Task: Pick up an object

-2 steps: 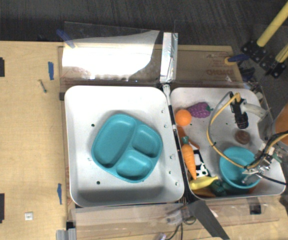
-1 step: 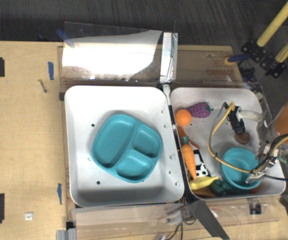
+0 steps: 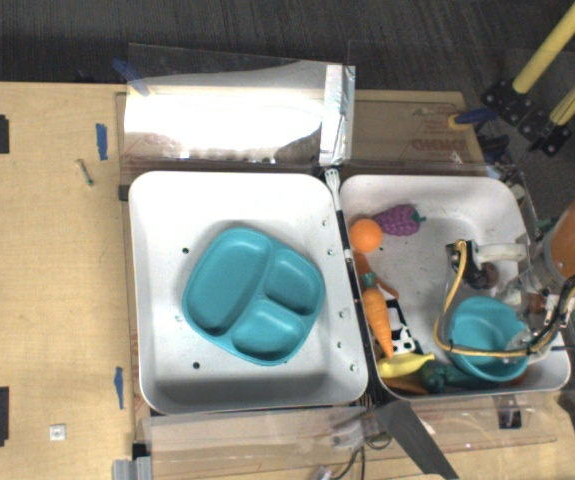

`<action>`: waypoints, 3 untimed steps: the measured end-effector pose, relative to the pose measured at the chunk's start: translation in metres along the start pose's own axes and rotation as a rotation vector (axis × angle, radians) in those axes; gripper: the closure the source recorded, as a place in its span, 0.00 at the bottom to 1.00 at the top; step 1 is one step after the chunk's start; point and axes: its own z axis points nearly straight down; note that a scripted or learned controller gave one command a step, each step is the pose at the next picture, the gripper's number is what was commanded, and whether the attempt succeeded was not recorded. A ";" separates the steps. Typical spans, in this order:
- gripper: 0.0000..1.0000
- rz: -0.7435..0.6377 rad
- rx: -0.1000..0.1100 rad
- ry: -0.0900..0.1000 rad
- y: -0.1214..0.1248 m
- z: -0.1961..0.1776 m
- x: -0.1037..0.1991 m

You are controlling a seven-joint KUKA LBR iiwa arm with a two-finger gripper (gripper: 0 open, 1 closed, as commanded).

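Grey pincer (image 3: 522, 288) sits over the right side of the right bin (image 3: 447, 200), just above a teal bowl (image 3: 482, 330). I cannot tell if it is spread or pressed together. Left of the bowl, along the bin's left wall, lie a yellow banana (image 3: 407, 366), a carrot (image 3: 377, 315), an orange ball (image 3: 366, 235) and purple grapes (image 3: 399, 220). A teal plate (image 3: 255, 293) with three parts rests in the left bin (image 3: 157, 208) on my worktop (image 3: 37, 268).

A teal three-compartment plate (image 3: 255, 293) lies flat and askew in the middle of the left bin (image 3: 157, 268). In the right bin (image 3: 437, 198) an orange (image 3: 366, 235), purple grapes (image 3: 399, 220), a carrot (image 3: 377, 318) and a banana (image 3: 405, 366) line the left wall, and a teal bowl (image 3: 484, 333) stands upright at front right.
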 end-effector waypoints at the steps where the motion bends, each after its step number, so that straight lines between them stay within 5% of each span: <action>1: 1.00 -0.002 0.006 0.023 -0.005 -0.016 0.008; 3: 1.00 0.006 -0.010 -0.003 -0.018 0.007 0.018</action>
